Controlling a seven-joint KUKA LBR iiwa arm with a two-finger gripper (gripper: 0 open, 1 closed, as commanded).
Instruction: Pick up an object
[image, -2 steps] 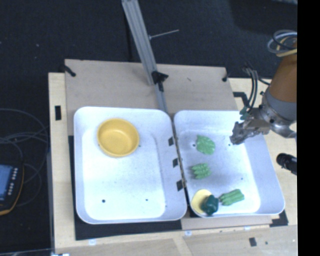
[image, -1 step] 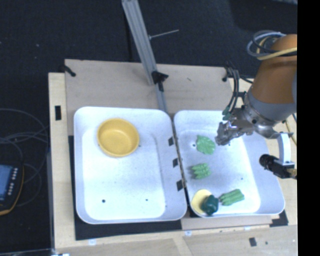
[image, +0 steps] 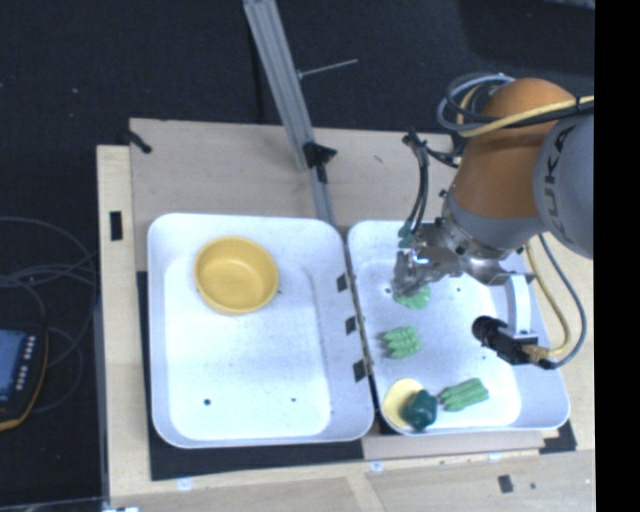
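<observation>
- The gripper (image: 411, 283) is in the right bin (image: 520, 400), directly over a green piece (image: 412, 298) that it partly hides.
- I cannot tell whether anything is grasped.
- Below that piece lie a second green piece (image: 399, 342), then a third (image: 463, 394) beside a small yellow cup (image: 399, 398).
- The left bin (image: 250, 400) holds a yellow bowl (image: 237, 274), with open floor below it.

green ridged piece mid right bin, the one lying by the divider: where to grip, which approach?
Likely straight from above. The green ridged piece lies flat on the right bin floor, apart from the other items. Close the fingers across its shorter width, near the middle. The divider sits close on its left, so keep fingers off that side.
</observation>
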